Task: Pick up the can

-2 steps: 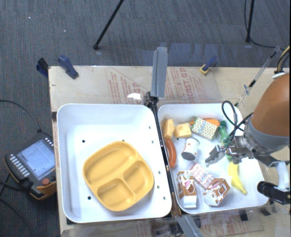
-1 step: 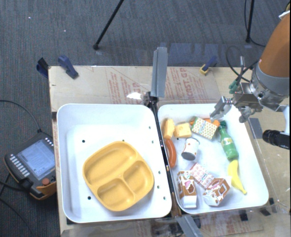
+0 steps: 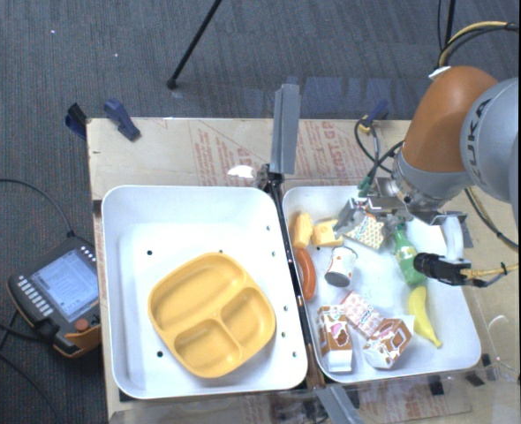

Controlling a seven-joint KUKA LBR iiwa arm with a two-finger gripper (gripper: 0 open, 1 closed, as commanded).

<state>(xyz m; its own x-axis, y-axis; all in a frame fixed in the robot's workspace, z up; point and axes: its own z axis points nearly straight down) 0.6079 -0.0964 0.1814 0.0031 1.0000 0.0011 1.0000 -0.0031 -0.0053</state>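
The can (image 3: pixel 339 266), small and white with a dark open end, lies tilted in the middle of the right bin (image 3: pixel 459 347). My gripper (image 3: pixel 363 212) hangs over the back of that bin, up and to the right of the can and apart from it. It is just above a small chequered packet (image 3: pixel 367 231). The grey arm with its orange band (image 3: pixel 450 117) reaches in from the right and hides the bin's far right corner.
Around the can lie a yellow toy (image 3: pixel 304 230), an orange sausage-like piece (image 3: pixel 307 273), a green bottle (image 3: pixel 407 259), a banana (image 3: pixel 424 317) and several small cartons (image 3: pixel 363 327). The left bin (image 3: pixel 128 237) holds a yellow divided plate (image 3: pixel 211 314).
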